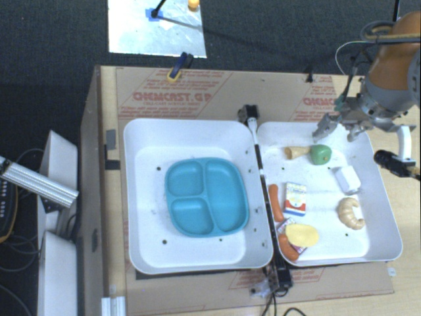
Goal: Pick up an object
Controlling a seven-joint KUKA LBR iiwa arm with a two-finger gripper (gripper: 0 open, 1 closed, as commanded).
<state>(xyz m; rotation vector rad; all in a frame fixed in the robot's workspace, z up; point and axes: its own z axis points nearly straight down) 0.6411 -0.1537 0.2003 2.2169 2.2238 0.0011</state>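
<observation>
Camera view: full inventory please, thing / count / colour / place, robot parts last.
Left bin: 1, white, left half of bench.
Right bin: 1, white, beside the left bin.
Divided tray: 1, light blue, three compartments, middle of left bin.
Green apple: 1, green, back of right bin.
Cone-shaped piece: 1, tan, left of the apple.
White block: 1, white, right bin, right side.
Croissant: 1, tan, right bin, front right.
Small carton: 1, white with red and blue, right bin centre.
Yellow slice: 1, yellow, right bin front.
Sausages: 2, orange-red, along right bin's left wall.
Gripper: 1, grey, above back of right bin, holding nothing.
</observation>
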